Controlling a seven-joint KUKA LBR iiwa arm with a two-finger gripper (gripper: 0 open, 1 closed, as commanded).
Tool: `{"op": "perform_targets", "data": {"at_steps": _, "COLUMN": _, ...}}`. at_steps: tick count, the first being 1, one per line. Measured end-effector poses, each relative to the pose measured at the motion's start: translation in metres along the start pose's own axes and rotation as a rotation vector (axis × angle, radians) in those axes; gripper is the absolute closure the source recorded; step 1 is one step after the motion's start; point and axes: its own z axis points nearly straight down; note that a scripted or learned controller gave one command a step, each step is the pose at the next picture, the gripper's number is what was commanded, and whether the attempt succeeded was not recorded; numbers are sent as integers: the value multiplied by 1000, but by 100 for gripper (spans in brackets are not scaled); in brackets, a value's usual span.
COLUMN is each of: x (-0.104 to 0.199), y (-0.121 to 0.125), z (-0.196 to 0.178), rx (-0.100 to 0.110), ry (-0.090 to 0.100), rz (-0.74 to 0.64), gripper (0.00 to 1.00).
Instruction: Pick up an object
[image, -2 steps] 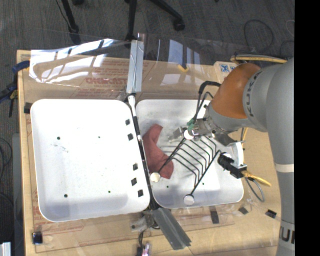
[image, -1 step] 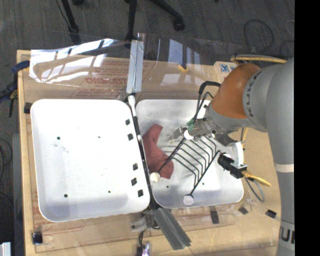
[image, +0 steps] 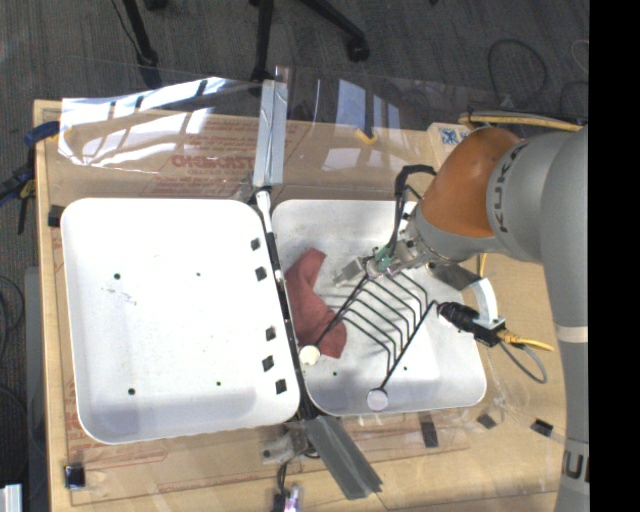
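Two shallow white bins are seen side by side on the worktop (image: 520, 440). The left bin (image: 160, 320) shows bare white floor with a few dark specks. In the right bin (image: 440, 375) a dark red cloth (image: 315, 300) lies crumpled near the left wall, running from the upper middle down toward a small white ball (image: 309, 354) that sits just beside its lower end. A black wire rack (image: 385, 305) (a row of thin prongs on a frame, with a long stem ending in a round pale knob near the bin's front wall) is spread across the middle of the bin, its left edge touching or overlapping the cloth.

The grey arm (image: 530, 200) with its orange band is brought in from the right, and the gripper (image: 385, 262) is lowered over the upper end of the rack. Whether the fingers are spread or closed cannot be told, as they are small and mixed with the wires. Nothing is seen lifted from the bin.
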Motion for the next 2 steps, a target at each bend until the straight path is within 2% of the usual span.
{"op": "perform_targets", "data": {"at_steps": 2, "x": 0, "y": 0, "z": 0, "rx": 0, "ry": 0, "rz": 0, "gripper": 0}}
